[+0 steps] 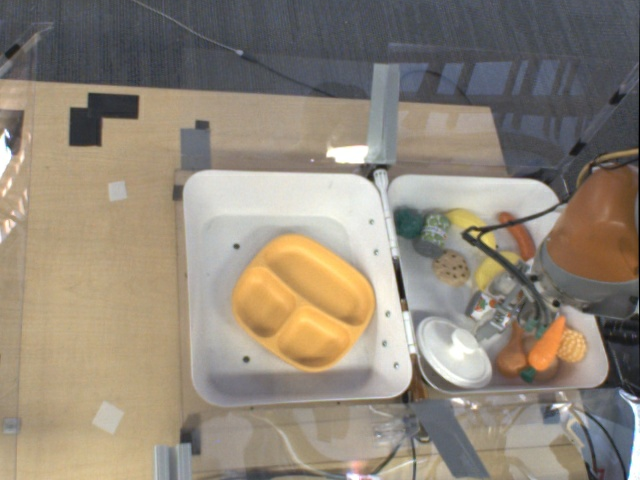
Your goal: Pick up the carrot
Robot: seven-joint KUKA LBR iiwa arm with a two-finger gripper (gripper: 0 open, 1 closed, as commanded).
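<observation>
Pincer: in the camera view we see the metal two-finger gripper (503,308) low in the right white bin (590,373); we cannot tell how far it is open or whether it has hold of anything.
Carrot: the orange tapered plastic carrot (547,344) lies near the right bin's front right corner, just beside the gripper.
Writing: we read no brand or label on anything.
Around the carrot: a brown toy piece (512,360) touches it on the left, a yellow bumpy toy (572,345) on the right.
In the way: black cables (500,240) cross the bin; a round white lid (455,351) sits in front.
Left bin: a yellow three-compartment plate (303,300).
</observation>
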